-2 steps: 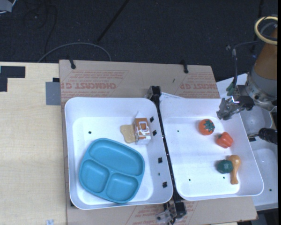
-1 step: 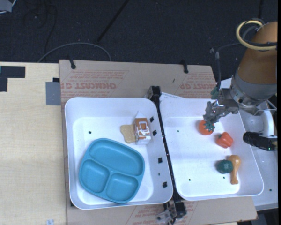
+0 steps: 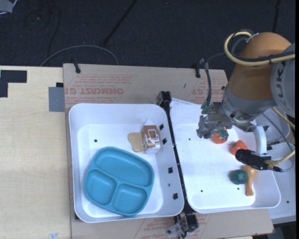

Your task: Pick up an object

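Note:
My gripper (image 3: 211, 128) hangs over the upper left part of the right bin (image 3: 209, 183), pointing down. A small red-orange ball (image 3: 220, 137) shows just below and right of it, touching or nearly touching the gripper; whether it is held I cannot make out. Further right lies a small orange piece (image 3: 237, 146). Near the bin's right wall sits a teal lump (image 3: 236, 177) beside a tan, club-shaped piece (image 3: 249, 179).
The left bin (image 3: 82, 133) holds a blue divided plate (image 3: 118, 180), a small white and orange carton (image 3: 151, 138) and a tan flat piece (image 3: 136, 142). A black divider (image 3: 173, 153) runs between the bins. The arm's orange band (image 3: 261, 59) looms over the right bin's far corner.

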Available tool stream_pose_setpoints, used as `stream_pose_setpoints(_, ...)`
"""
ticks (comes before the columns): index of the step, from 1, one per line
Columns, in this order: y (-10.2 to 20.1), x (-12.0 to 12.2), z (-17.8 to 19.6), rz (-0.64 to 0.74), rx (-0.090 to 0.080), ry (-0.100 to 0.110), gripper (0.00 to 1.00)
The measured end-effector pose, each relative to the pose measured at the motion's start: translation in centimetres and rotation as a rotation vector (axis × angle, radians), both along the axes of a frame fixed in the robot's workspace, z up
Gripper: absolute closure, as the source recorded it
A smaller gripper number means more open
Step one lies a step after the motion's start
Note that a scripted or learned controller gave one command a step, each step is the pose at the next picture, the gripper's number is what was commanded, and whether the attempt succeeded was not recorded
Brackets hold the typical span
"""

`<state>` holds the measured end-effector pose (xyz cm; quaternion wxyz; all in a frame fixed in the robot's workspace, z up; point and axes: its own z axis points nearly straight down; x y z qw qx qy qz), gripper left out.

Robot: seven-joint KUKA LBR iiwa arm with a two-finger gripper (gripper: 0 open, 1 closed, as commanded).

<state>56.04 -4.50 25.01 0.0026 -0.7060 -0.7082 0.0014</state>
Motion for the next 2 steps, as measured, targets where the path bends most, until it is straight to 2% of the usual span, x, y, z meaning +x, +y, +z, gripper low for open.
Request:
stream_pose_setpoints(1,4.9,-0.7,-1.7,0.0,0.0,0.0,1.0)
stream_pose_setpoints(2,9.7,-2.1,-1.0,-0.001,-0.001,0.0,1.0)
